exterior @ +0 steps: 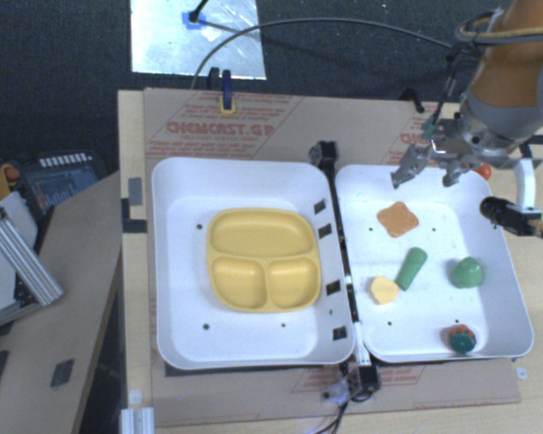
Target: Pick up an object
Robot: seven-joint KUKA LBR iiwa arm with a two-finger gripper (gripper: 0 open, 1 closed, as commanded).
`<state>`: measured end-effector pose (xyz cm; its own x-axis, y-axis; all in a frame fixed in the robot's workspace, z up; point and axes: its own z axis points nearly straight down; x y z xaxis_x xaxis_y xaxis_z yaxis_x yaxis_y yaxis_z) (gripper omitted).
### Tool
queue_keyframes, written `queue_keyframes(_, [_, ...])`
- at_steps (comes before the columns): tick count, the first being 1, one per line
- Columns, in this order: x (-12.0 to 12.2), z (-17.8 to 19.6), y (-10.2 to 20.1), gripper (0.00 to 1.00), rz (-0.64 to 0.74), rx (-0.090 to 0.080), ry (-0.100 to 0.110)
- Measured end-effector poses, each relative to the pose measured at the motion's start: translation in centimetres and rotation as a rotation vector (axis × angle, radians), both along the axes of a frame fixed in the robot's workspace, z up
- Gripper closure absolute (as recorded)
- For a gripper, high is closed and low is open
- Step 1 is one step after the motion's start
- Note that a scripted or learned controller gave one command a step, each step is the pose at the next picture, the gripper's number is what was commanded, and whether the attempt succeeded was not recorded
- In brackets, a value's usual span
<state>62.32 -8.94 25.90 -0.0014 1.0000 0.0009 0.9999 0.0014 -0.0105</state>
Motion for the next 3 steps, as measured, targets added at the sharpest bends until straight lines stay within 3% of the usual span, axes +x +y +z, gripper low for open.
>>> queue_keyframes(1, [0.2, 0.7, 0.0, 0.00, 0.002, -0.001, -0.012])
queue_keyframes(3, [-0.4, -10.1, -1.1, 0.00, -0.001, -0.001, -0.009])
